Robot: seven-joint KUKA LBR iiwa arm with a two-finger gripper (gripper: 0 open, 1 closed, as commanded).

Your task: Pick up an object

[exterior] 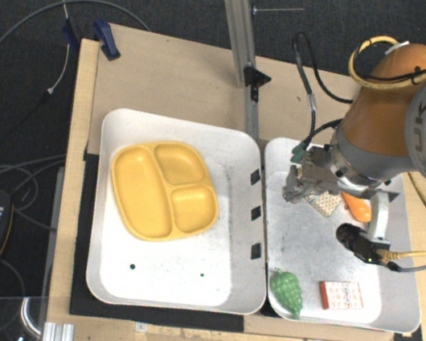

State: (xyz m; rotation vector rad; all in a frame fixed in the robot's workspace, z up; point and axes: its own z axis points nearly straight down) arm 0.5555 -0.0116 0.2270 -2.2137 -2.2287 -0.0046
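Over the right-hand bin [405,240], your grey-and-orange arm [395,108] hangs low, its gripper [306,184] down near that bin's far-left corner, just beside a small patterned piece [326,204] and an orange object [357,207] partly hidden under the wrist. Whether the hand is apart, together or clamped on anything, you cannot tell from this slant; the wrist body covers the working end.

Judged from the pose, the arm is probably committing to a grab at the cluster nearest that corner, where the bin wall leaves little room to approach. The other candidates lie along the right-hand bin's near edge: a green knobbly object [287,291] at the near-left corner and a small red-and-white box [341,294] just right of it, both well apart from the gripper and untouched.

To the left of the right-hand bin sits the second bin [98,268], carrying a yellow divided tray [163,189], likely too broad and flat for a two-finger pinch. Watch the black cable [363,245] draped below the wrist.
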